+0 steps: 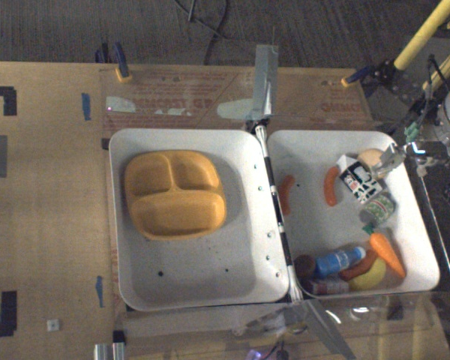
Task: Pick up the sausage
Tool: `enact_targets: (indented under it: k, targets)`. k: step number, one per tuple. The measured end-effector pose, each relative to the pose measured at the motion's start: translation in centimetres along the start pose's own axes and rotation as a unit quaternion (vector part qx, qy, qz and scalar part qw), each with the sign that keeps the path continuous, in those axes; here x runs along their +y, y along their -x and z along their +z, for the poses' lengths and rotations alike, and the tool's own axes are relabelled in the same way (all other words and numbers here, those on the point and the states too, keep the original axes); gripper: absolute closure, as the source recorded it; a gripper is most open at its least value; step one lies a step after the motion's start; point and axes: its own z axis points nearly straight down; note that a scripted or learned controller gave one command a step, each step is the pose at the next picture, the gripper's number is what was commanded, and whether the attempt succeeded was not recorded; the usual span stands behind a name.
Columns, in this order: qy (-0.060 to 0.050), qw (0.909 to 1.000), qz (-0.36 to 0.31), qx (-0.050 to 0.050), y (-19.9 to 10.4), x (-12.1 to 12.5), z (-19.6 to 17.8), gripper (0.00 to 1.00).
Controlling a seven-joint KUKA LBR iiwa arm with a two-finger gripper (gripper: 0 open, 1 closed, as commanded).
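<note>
1. While the gripper (394, 158) hangs over the upper right corner of the right-hand shallow white bin (427, 238), two orange-red sausage-shaped pieces lie on that bin's floor: one sausage (331, 186) left of the gripper, with a small black-and-white carton (360, 180) between them, and a second sausage (286, 194) farther left, just beside the bin's left wall.
2. Neither sausage touches the gripper; both lie apart from it.
3. Whether the gripper is spread or pressed together cannot be told at this resolution.
4. A pale rounded item (370, 157) sits next to the carton, close under the gripper.
5. A small green-patterned can (379, 208) lies below the carton.
6. Along the bin's lower edge lie an orange carrot (388, 254), a blue bottle (339, 262), and a yellow piece (369, 277), clustered together.
7. The left-hand white bin (135, 276) holds an orange-yellow divided plastic tray (175, 193), resting upside down in its upper half.
8. Both bins sit on a light wooden bench (45, 223) marked with black and blue tape; dark floor and cables lie beyond.
</note>
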Motion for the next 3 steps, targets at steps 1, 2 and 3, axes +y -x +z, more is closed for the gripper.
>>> enact_targets:
  k: [1,2,3]
  targets:
    - [0.006,0.9978,-0.067,-0.002,-6.3,2.0,13.1,0.00]
    - [0.008,0.9978,-0.066,-0.003,-6.2,2.2,12.1,1.00]
    - [0.001,0.9991,-0.041,-0.001,-16.2,5.4,-1.5,1.00]
